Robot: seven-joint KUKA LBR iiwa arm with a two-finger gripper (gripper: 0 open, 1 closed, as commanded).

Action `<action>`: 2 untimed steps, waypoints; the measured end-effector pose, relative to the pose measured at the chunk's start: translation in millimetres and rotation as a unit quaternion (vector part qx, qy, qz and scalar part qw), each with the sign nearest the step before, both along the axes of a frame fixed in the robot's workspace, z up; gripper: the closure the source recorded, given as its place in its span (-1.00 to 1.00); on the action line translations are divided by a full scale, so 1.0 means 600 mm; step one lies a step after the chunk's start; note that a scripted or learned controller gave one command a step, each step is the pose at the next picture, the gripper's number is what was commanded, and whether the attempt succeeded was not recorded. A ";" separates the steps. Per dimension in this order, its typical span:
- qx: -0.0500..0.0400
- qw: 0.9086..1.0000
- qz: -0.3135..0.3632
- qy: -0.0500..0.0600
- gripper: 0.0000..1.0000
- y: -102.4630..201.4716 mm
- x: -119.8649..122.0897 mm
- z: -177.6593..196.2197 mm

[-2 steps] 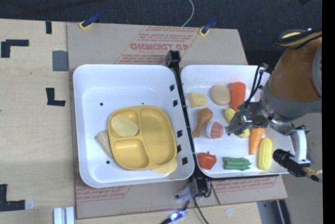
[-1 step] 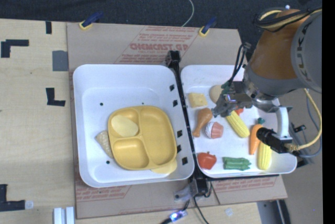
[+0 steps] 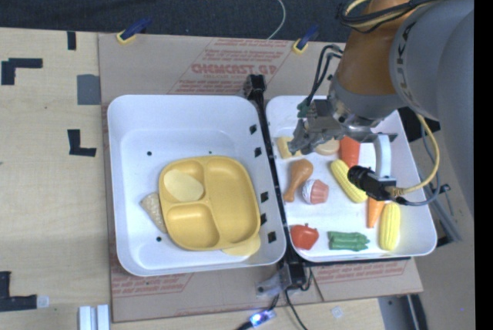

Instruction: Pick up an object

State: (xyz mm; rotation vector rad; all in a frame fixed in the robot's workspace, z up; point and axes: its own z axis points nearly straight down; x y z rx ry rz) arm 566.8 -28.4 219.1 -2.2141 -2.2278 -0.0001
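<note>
My gripper (image 3: 308,137) hangs low over the upper left part of the right bin (image 3: 420,247), among the toy food. Just below it lies a brown chicken drumstick (image 3: 296,176), and a pale yellow piece (image 3: 285,147) sits at its left. A round beige piece (image 3: 330,147) shows right beside the fingers. Further right lie a carrot (image 3: 350,150), a corn cob (image 3: 347,180), a pink and white cupcake (image 3: 314,191), a tomato (image 3: 305,236), green beans (image 3: 348,241) and a second corn cob (image 3: 390,225).
The left bin (image 3: 135,120) holds a yellow divided plate (image 3: 212,201) with a tan piece (image 3: 152,207) under its left edge. A black clip (image 3: 255,85) sits on the divider between the bins. The arm's wrist (image 3: 370,66) covers the right bin's far side.
</note>
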 end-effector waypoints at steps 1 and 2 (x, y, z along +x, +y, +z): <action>0.000 1.000 0.000 -0.002 1.00 0.051 0.091 0.011; -0.001 1.000 -0.002 0.000 1.00 0.076 0.137 -0.008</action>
